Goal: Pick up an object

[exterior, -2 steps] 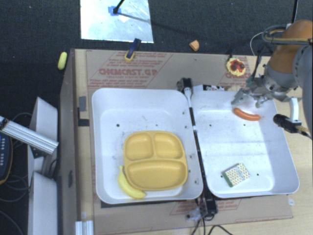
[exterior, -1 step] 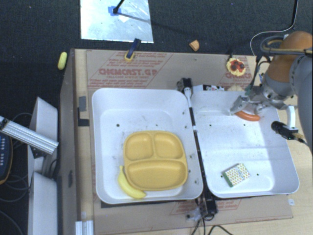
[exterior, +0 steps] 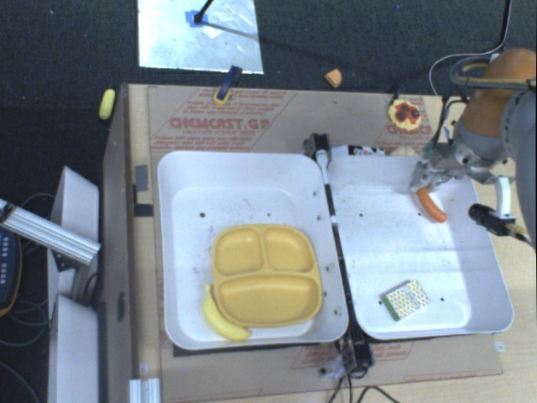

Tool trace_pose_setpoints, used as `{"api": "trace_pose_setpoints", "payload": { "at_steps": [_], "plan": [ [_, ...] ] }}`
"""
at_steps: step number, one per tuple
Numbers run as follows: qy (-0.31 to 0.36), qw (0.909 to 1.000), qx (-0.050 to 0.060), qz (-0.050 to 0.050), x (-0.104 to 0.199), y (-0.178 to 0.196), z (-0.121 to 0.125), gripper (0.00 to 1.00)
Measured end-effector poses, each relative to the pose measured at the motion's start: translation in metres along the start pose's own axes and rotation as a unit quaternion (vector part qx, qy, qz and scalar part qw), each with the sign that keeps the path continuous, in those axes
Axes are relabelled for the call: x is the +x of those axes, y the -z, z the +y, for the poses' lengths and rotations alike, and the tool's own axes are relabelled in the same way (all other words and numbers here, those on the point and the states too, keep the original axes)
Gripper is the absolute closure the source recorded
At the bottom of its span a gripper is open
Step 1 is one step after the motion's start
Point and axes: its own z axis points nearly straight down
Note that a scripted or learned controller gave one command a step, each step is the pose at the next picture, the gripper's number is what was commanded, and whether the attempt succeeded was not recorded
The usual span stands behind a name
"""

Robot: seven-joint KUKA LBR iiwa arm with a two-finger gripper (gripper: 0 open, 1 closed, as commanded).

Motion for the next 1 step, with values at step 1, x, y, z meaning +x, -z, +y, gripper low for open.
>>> {"api": "trace_pose_setpoints", "payload": {
  "at_steps": [1],
  "plan": [
    [-0.001,1.0,0.0,0.001,0.0505,0.0799,-0.0185,1.0]
  ]
}}
